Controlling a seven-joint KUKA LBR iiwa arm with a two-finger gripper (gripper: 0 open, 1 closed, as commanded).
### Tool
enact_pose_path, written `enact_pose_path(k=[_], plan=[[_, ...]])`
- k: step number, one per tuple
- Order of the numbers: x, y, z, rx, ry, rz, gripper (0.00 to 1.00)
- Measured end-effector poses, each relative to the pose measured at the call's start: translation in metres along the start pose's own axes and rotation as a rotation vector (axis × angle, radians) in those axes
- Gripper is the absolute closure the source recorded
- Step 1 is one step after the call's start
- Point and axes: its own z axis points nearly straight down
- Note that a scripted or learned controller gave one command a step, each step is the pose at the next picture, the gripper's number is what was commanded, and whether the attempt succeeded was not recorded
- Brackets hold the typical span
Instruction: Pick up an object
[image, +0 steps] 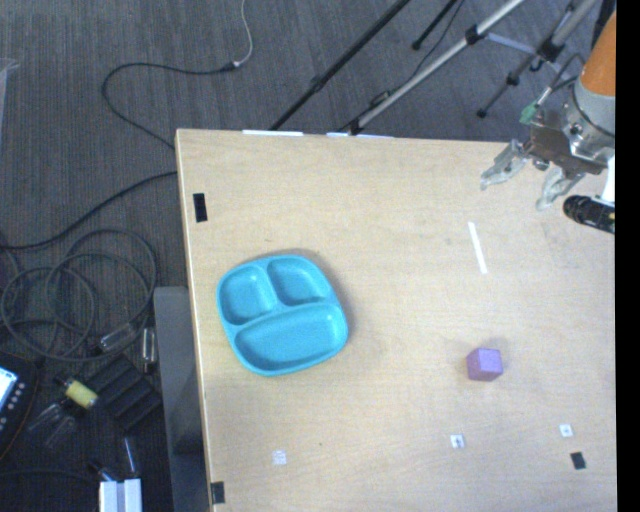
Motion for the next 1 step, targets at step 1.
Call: enact_pose_path(k=[1], plan=[[0.0554,-0.013,-0.0277,-0.001,0.001,0.29,0.0]])
